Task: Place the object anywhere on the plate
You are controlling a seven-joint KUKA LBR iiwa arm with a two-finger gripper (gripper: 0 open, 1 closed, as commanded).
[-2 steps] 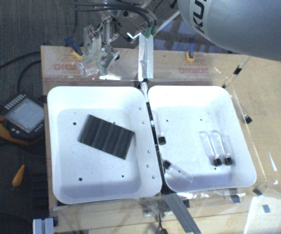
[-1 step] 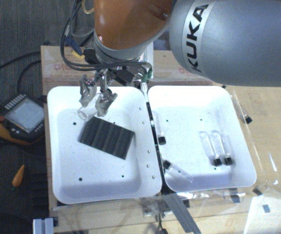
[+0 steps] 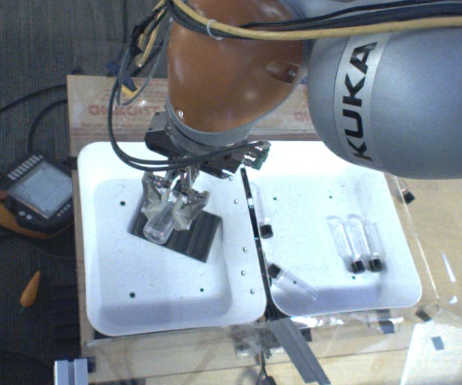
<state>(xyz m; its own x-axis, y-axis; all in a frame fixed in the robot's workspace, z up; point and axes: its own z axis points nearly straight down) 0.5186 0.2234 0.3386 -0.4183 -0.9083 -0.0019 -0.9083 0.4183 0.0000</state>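
A black rectangular plate (image 3: pixel 196 237) lies tilted in the middle of the left white bin (image 3: pixel 111 295). My gripper (image 3: pixel 172 203) hangs straight over the plate's upper left part, under the orange wrist band. A clear tube (image 3: pixel 160 224) sits between its fingers, slanting down to the left, with its lower end over or on the plate. I cannot tell whether the tube touches the plate. The gripper is shut on the tube.
The right bin (image 3: pixel 399 291) holds three clear tubes with black caps (image 3: pixel 358 247) side by side, one more tube (image 3: pixel 291 281) near its front left, and another (image 3: pixel 263 219) along the divider. A handheld pendant (image 3: pixel 30 192) lies left of the bench.
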